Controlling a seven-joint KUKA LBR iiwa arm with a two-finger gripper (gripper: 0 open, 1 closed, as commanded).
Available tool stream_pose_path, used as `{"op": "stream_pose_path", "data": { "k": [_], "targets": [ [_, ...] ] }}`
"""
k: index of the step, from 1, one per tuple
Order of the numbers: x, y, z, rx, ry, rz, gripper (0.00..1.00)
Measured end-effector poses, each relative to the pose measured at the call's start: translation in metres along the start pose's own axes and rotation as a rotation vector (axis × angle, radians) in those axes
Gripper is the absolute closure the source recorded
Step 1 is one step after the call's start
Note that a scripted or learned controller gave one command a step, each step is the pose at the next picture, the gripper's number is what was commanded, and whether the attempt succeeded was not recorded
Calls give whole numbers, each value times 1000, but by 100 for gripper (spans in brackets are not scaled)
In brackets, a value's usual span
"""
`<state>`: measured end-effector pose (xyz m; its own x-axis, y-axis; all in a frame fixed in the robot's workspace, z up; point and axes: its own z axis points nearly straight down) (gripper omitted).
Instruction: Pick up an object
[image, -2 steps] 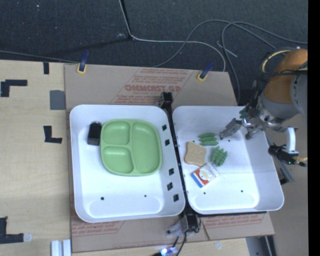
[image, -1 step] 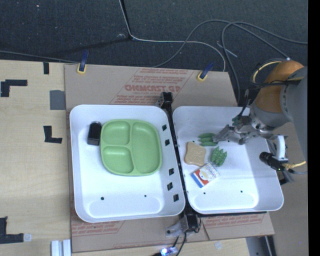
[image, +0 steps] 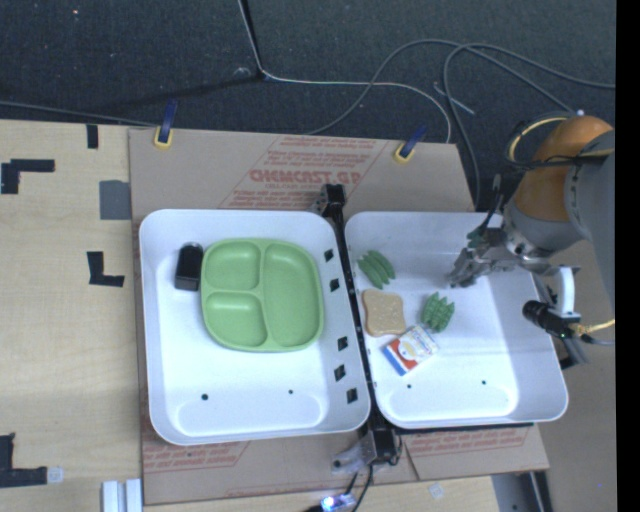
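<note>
Four small items lie in the right bin (image: 520, 395): a green bunch (image: 377, 267), a toast slice (image: 383, 312), a green piece (image: 437, 311) and a packet (image: 411, 350); the gripper (image: 470, 268) hovers near them, gripping nothing; its spread cannot be judged; descent onto one comes next.

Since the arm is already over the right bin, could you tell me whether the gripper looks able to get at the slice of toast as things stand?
Probably yes. The toast lies flat and uncovered in the right bin, apart from the green pieces and the small packet. The gripper hangs over the same bin with nothing between them.
</note>
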<state>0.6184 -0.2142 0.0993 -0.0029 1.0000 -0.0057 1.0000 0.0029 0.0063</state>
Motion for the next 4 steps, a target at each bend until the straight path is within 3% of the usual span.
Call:
{"op": "stream_pose_path", "data": {
  "k": [3,4],
  "targets": [
    [21,11,-142,2,5,0,100],
    [22,11,-160,6,6,2,100]
  ]
}}
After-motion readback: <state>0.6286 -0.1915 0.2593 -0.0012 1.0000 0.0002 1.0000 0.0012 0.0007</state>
